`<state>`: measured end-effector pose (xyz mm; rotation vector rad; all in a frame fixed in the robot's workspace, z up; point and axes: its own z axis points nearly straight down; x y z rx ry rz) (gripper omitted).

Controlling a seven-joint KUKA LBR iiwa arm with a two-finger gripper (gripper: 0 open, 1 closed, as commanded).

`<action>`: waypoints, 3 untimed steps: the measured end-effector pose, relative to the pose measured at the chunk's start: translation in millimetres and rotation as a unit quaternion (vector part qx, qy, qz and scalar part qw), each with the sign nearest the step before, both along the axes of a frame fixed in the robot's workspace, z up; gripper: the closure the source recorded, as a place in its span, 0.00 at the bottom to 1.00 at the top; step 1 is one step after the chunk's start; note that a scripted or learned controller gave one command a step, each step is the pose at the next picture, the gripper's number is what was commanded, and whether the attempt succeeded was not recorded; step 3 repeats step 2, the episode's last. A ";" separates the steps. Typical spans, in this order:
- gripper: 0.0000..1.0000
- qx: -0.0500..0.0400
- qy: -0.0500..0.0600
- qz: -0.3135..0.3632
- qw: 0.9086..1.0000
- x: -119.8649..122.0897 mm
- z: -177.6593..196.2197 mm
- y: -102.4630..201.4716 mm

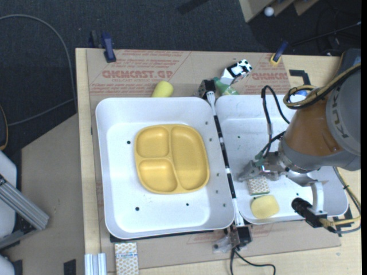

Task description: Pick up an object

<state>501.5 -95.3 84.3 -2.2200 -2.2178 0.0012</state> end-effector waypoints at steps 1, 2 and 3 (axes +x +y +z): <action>1.00 0.000 -0.001 0.000 1.000 0.4 9.7 0.3; 1.00 0.000 -0.003 0.002 1.000 76.0 101.3 72.3; 1.00 0.000 -0.003 0.002 1.000 76.0 101.3 72.3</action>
